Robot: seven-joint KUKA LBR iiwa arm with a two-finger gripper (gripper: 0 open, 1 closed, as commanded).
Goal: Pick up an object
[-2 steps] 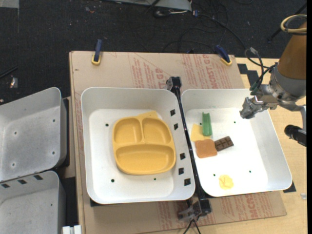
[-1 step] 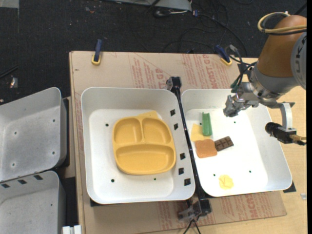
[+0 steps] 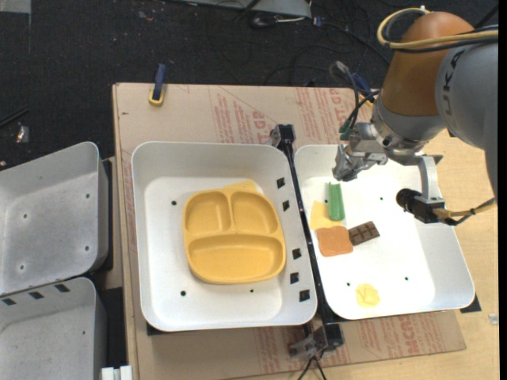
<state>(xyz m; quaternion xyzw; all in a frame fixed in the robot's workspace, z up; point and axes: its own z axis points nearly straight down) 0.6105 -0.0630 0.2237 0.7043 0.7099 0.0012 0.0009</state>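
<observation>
In the right bin (image 3: 428, 267) lie a green stick (image 3: 337, 201), a pale yellow slice (image 3: 318, 213), an orange square piece (image 3: 334, 241), a brown chocolate-like bar (image 3: 364, 233) and a small yellow lump (image 3: 367, 294). My gripper (image 3: 346, 170) hangs over the bin's back left part, just above the green stick's far end. Nothing shows between its fingers.
The left bin (image 3: 154, 212) holds a yellow divided plate (image 3: 234, 237). A black divider with clips (image 3: 299, 212) runs between the bins. White lids (image 3: 47, 212) lie off the bench to the left. A blue clamp (image 3: 158, 85) sits at the back of the bench.
</observation>
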